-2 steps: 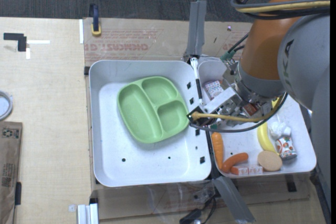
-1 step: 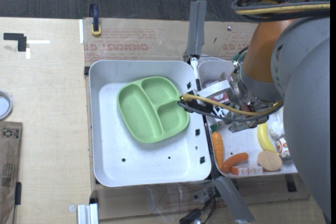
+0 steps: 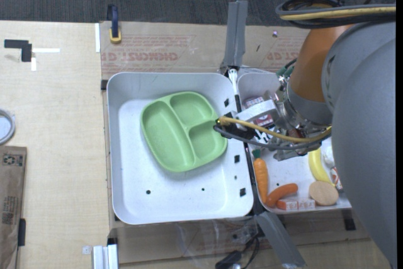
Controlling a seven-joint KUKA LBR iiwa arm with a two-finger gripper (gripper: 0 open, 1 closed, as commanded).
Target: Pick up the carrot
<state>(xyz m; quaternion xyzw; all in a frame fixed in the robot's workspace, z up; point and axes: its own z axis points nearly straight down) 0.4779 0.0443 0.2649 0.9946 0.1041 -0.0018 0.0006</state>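
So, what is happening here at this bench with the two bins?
A grey robot arm with an orange band reaches in from the right over the right bin, and its task is to pick up the carrot. The carrot lies at that bin's left wall, not held by anything. Near it lie a sausage, a banana and a round biscuit-like piece. The left bin holds a green divided plate. Dark parts of the arm's end reach across the wall between the bins.
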